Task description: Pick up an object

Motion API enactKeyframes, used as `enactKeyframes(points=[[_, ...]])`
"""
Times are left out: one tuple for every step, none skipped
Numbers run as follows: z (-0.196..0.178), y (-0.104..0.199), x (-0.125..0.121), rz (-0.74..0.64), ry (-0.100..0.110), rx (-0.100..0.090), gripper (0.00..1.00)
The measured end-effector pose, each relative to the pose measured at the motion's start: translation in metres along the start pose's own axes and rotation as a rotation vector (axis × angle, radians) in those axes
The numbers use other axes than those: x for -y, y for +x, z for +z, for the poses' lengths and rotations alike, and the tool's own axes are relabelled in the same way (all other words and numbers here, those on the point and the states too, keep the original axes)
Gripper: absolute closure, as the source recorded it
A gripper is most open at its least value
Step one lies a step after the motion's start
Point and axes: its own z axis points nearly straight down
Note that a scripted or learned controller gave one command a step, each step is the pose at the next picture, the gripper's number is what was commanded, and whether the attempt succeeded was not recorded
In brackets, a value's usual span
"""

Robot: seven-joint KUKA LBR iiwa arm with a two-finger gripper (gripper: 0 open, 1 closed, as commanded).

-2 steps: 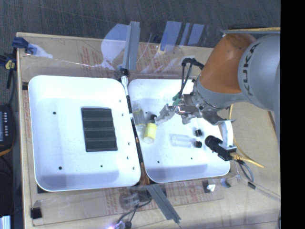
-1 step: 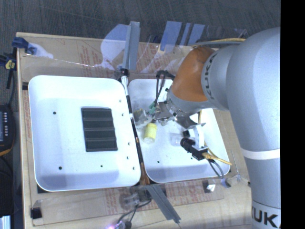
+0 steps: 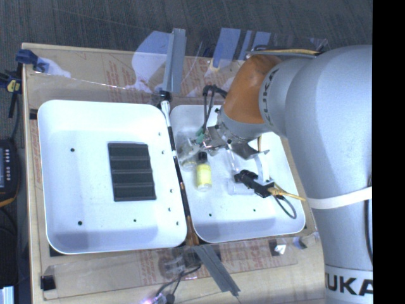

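Yellow bottle (image 3: 203, 176): small, with a dark cap at its upper end, in the left half of the right bin (image 3: 253, 233), close to the wall that faces the other bin

Clear object (image 3: 188, 149): a pale, see-through thing just above and left of the bottle, against the same wall (its shape is too faint to make out)

End effector (image 3: 212, 141): low over the upper left part of the right bin, just above the bottle and beside the clear object; how far it is open cannot be told, nor whether it has hold of anything

Arm (image 3: 316, 106): grey, coming in from the right, its orange band (image 3: 243, 100) over the bin's upper edge

Left bin (image 3: 63, 125): holds a dark ribbed slab (image 3: 131, 171), lying flat near its middle

Desk (image 3: 126, 268): pale wood, carrying both bins side by side
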Motion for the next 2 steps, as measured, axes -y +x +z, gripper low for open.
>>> enactKeyframes(points=[[-0.012,0.000,-0.001,-0.005,-0.003,0.001,1.00],[-0.101,0.042,-0.057,0.024,-0.001,-0.003,1.00]])
